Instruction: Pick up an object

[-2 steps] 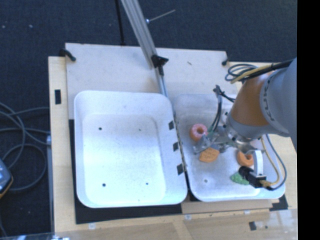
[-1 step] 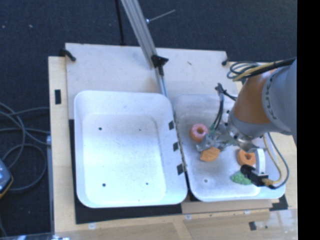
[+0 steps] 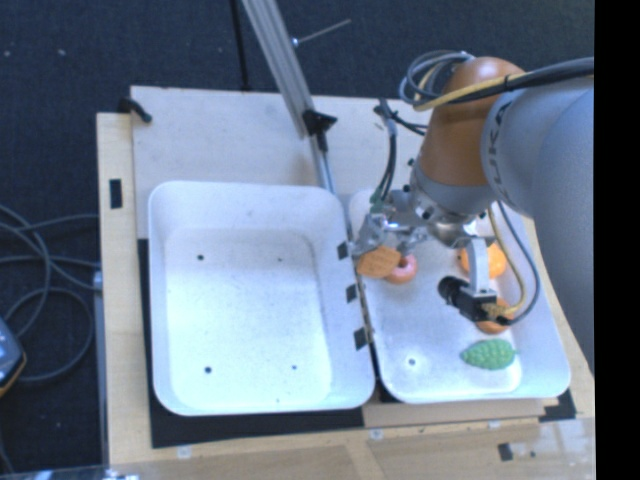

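Two white bins; the gripper hangs low in the right bin, directly over an orange object beside a pink piece — grip state cannot be told. Confirm contact, then lift vertically — the bin wall lies close.
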`<state>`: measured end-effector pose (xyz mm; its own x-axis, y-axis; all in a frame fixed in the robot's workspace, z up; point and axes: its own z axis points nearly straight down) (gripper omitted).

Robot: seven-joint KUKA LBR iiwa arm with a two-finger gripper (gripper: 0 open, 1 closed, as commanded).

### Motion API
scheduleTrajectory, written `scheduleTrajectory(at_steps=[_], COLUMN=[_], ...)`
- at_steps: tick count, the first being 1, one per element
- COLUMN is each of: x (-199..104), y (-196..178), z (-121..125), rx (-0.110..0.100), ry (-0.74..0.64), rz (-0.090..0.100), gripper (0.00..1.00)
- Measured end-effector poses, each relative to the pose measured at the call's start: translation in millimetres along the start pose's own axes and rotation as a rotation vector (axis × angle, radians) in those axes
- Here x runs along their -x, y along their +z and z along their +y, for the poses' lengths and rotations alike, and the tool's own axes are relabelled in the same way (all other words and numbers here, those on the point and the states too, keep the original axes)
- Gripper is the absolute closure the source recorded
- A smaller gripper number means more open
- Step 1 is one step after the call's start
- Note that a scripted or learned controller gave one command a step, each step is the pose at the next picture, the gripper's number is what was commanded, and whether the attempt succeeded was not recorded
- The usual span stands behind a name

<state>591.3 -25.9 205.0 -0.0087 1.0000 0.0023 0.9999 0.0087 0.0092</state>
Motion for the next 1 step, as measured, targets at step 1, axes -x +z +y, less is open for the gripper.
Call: scheduleTrajectory(at_steps=[1], x=[-88.4], y=[4.6], z=[-6.3], rx=[-0.009], ry=[0.001], rz=[0.0], gripper=[1.0])
